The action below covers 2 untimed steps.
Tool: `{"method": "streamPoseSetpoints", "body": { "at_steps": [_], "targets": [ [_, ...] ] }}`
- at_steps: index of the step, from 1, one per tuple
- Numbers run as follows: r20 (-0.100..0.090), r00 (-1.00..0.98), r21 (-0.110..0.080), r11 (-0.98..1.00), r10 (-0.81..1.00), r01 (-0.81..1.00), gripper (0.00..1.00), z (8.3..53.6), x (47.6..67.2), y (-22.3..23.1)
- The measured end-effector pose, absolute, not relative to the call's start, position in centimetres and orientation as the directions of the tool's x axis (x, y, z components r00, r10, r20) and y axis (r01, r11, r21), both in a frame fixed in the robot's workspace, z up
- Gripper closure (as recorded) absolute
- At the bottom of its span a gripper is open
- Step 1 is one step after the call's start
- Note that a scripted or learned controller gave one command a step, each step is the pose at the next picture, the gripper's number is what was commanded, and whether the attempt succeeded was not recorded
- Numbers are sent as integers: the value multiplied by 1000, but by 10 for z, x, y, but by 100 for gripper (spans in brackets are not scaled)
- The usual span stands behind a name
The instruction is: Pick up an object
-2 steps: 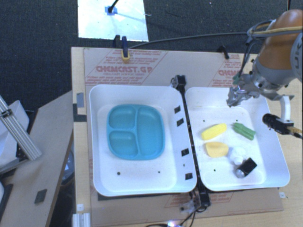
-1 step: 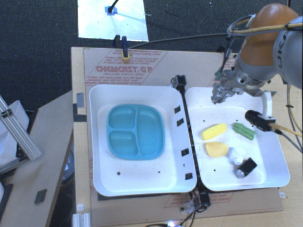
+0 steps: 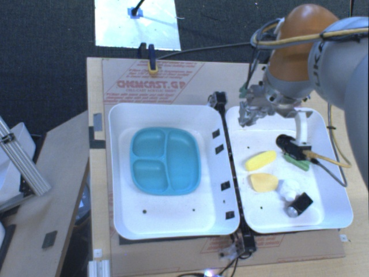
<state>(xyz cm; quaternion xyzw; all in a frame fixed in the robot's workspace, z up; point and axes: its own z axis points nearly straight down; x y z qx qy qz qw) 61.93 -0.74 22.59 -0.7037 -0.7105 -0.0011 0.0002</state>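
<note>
From the camera above the table, the arm comes in from the right, and the hand hangs over the far-left corner of the right bin, close to the wall shared with the left bin. Open or closed? The slant of this view does not let anyone tell. Nothing can be seen in its grasp.

Every loose thing in the right bin lies on the near side of the hand. Closest is the long yellow piece, almost straight toward the near edge from the hand and only a shade to the right. Its long axis runs roughly across the bin, left end a little nearer the near edge, right end tipped toward the far edge. So a drop onto it probably wants the hand closing across that narrow width.

Just beyond it, nearer the near edge, sits a rounder yellow piece. A white lump is beside that, and a small black piece lies toward the near-right corner. A green piece lies further right, mid-bin.

The left bin carries only a blue divided plate, well apart from the hand. The pick looks not yet begun, and the likely move is toward the near edge, then down.
</note>
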Motion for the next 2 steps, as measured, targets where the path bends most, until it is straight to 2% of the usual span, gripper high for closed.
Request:
{"method": "streamPoseSetpoints", "body": {
  "at_steps": [2],
  "targets": [
    [2,-10,1,10,1000,1000,100,238,613,96]
  ]
}}
